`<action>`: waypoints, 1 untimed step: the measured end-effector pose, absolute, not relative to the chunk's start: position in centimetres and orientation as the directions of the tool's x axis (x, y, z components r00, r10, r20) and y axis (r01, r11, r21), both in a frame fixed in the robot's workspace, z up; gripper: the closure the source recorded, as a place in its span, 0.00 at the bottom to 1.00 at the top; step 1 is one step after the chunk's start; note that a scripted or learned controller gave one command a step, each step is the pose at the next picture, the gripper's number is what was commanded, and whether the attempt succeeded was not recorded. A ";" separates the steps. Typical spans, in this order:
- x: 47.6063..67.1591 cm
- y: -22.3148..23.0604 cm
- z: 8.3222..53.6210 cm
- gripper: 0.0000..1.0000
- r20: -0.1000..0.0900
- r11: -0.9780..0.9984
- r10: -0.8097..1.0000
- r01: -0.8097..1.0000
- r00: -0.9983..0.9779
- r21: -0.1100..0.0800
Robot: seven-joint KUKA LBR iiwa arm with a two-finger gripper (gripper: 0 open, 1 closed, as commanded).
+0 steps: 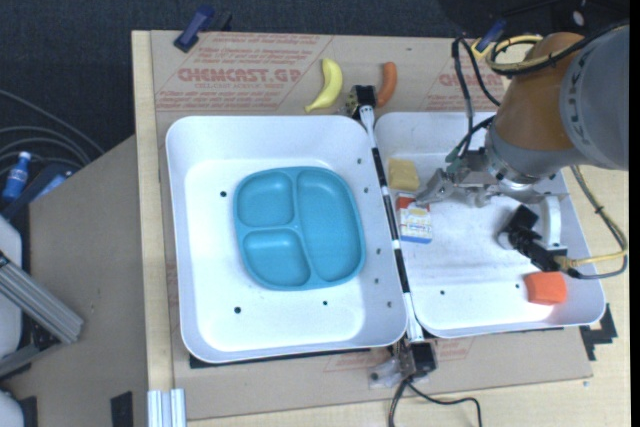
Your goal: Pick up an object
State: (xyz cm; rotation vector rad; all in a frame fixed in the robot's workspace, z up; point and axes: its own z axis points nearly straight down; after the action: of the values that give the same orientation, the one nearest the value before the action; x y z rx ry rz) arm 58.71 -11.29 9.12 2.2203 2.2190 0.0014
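The grey arm with the orange band covers a good chunk of the right shallow white bin (480,315), so whatever's under the wrist is hidden. It comes in from the right, bent low over that bin, metal fingers (432,191) pointing left. Can't tell if they're apart or together, too small and blurry. Just past the tips: a tan square block (404,175), and a small white packet with red and blue print (415,221) right below them. Back behind, an orange block (546,288).
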 end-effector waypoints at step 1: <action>58.8 -11.2 10.2 1.00 0.001 -0.002 1.000 1.000 0.002 0.006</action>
State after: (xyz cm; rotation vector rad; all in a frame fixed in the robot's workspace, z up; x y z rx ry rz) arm 58.83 -11.19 10.17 2.2209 2.2165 0.0073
